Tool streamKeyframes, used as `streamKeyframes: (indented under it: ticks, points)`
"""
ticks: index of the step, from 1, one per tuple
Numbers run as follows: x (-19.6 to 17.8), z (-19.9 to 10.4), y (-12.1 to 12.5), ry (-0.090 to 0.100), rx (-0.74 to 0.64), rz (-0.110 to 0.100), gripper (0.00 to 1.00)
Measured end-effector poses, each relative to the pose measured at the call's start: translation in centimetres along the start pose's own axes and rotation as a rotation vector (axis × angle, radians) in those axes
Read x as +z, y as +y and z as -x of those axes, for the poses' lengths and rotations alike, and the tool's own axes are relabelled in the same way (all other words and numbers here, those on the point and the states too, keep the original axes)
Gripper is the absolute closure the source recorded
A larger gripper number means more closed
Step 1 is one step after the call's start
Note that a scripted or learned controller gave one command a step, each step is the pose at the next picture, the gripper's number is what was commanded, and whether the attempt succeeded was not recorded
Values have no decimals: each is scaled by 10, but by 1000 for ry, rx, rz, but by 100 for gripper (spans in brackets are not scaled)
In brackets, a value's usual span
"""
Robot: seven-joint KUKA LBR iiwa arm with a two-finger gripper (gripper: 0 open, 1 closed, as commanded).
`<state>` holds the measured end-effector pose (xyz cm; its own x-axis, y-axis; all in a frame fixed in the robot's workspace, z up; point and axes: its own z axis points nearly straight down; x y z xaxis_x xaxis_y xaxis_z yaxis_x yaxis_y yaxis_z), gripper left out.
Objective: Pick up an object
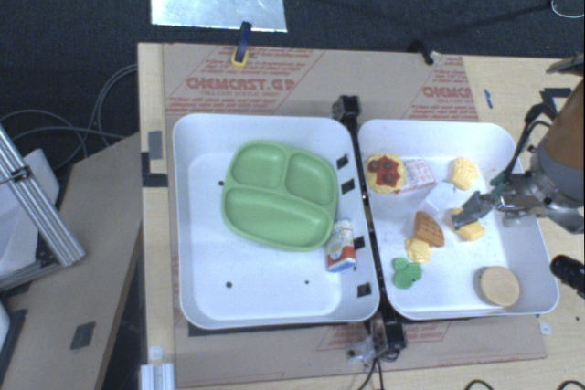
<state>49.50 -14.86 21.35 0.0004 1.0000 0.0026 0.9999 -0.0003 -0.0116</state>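
Table carries two white bins side by side. Left bin holds a green divided plate and a small red-white carton by the plate's lower right corner. Right bin holds the small stuff: tan round disc at lower right, pizza-like red-topped piece at upper left, brown piece, yellow corn-like piece, green lump. Arm comes in from the right; gripper low over the right bin, cannot tell whether the jaws are released or clenched. Yellow block sits touching or just under the tips, slightly lower right of them, so likely the target; long axis unclear. Bin floor is smooth and flat, with neighbours near but apart from the block.
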Motion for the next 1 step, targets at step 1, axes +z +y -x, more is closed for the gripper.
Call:
streamKeyframes:
  ticks: [1]
  points:
    - [-6, 0, 3, -3, -3, 12, 0]
